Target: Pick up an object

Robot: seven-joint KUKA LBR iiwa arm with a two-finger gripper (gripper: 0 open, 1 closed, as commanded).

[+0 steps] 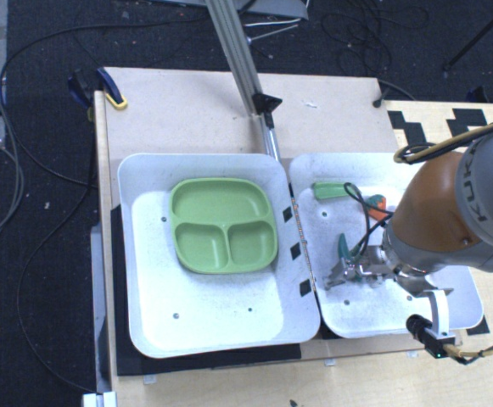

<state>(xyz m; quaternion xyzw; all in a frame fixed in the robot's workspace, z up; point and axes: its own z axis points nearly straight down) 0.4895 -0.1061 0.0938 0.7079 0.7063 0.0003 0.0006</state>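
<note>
A blue and yellow clamp (pixel 109 87) sits at the bench's far left corner. Next comes the left bin (pixel 153 312), and in its far half lies a green plate (pixel 224 224) with three compartments, flat and right way up, nothing on it. A grey metal pole (pixel 238 45) slants down from the top toward the seam where the two bins meet.

In the right bin (pixel 348 320), a green tool (pixel 331 191) lies near the far wall, with a black cable looping past it and a bit of orange (pixel 376 202) just beside the arm. A small teal piece (pixel 343 246) stands out below that, near the middle of the bin.

The gripper (pixel 341 276) is low over the right bin's floor, just below the teal piece, its metal fingers pointing left. From here I cannot tell how far apart they are, or whether anything is between them. The arm (pixel 450 214) bulks in from the right, covering much of that bin.
</note>
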